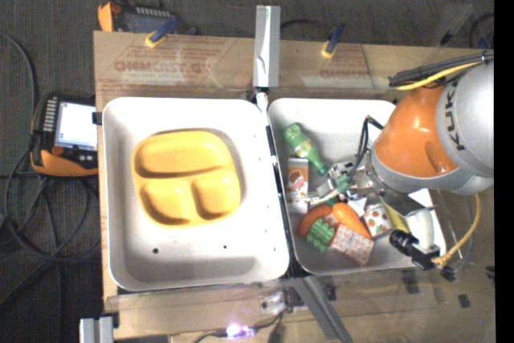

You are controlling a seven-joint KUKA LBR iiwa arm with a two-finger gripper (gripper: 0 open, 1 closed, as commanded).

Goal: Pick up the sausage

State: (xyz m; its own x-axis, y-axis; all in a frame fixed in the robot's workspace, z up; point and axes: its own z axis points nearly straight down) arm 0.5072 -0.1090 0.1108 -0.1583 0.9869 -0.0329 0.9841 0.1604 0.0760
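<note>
My gripper [336, 182] hangs low in the right bin [337, 115], just above an orange carrot with a green top [333, 222]. The arm's orange band and grey wrist cover the bin's right half. Left of the gripper lies a small reddish-brown and white item [298, 178]; I cannot tell whether it is the sausage. A green bottle [303, 145] lies slantwise behind it. Nothing shows between the gripper's tips.
A printed carton [353, 245] lies by the carrot at the bin's front, with a small red and white box [376, 218] beside it. The left bin [120, 197] holds a yellow divided plate [189, 175]. A metal post [266, 44] stands behind the bins.
</note>
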